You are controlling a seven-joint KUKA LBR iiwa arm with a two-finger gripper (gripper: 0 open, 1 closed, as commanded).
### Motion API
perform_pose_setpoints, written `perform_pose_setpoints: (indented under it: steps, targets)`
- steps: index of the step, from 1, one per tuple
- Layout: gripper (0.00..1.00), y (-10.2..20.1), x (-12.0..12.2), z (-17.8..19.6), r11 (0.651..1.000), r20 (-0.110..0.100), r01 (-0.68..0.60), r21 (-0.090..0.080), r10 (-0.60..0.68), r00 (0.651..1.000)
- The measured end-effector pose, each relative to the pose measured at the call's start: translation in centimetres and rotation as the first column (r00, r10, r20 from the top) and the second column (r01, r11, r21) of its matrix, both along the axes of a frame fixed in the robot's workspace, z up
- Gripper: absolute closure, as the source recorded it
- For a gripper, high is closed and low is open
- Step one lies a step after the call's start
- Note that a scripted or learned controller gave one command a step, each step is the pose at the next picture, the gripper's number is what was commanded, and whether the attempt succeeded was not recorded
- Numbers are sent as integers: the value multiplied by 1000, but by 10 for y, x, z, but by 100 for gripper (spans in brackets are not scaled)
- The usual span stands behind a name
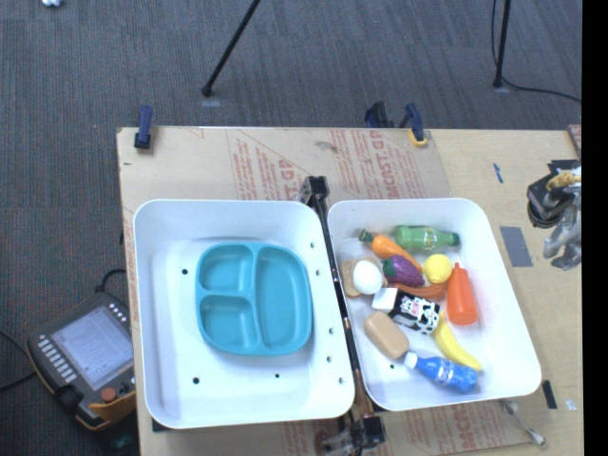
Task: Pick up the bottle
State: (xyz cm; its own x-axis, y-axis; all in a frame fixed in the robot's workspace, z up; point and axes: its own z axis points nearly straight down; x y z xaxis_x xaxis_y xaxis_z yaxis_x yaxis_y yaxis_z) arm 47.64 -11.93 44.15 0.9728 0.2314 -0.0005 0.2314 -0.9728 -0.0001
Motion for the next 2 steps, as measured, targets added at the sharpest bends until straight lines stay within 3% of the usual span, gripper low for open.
perform_pose_setpoints:
  steps: [1,2]
  targets:
    - [100,4,0,2,998,1,-57,-1,57,998]
    - [100,25,1,12,1000,6,2,-2,-2,1000]
